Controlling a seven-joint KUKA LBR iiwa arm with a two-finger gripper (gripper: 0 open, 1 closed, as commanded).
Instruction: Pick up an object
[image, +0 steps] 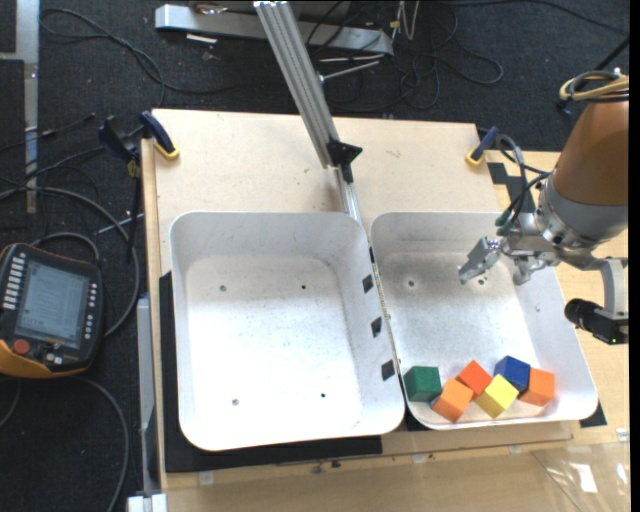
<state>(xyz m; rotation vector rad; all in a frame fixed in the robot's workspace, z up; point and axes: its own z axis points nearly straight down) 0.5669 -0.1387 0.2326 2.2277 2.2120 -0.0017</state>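
Camera view, one frame: we are looking down at a slant on two white bins side by side. We are finding the gripper (497, 262) hanging over the far part of the right bin (440, 310), just below the grey wrist and the orange band of the arm (597, 150). Nothing is showing between its fingers; whether they are spread or pressed together we cannot tell at this size.

We are counting six blocks clustered at the near edge of the right bin — a green block (423, 381) to the left, an orange block (474, 377), a second orange one (454, 399), a yellow block (496, 396), a blue block (513, 371) and an orange block at the right end (540, 385). Several are touching or nearly so.

We are judging the task as not yet begun: no block is lifted. The cluster is lying toward the near rim from the gripper, well apart from it, so the coming move is calling for travel toward the camera side, then descent. The green block — standing slightly clear — is looking like the easiest target. The left bin (265, 330) is bearing nothing we can make out.
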